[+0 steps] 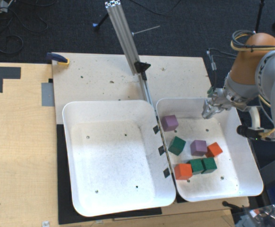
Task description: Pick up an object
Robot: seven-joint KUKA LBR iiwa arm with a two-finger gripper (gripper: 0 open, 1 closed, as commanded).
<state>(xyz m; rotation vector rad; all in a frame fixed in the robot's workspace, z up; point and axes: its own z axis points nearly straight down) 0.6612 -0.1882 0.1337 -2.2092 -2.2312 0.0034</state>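
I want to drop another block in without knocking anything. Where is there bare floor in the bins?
The left bin has bare floor wall to wall. In the right bin, free patches lie along the right wall and the near edge below the green blocks. The middle is crowded: purple, green and orange blocks sit close. The gripper hangs over the far corner.

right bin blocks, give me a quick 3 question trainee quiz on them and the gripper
1. True or false: the purple block nearest the divider touches the green block below it.
2. How many orange blocks lie in the right bin?
3. Where is the gripper? A) above the left bin B) over the right bin's upper edge, apart from the blocks C) resting on an orange block

Key: 1 false, a gap separates them. 2 two, at and. 3 B.
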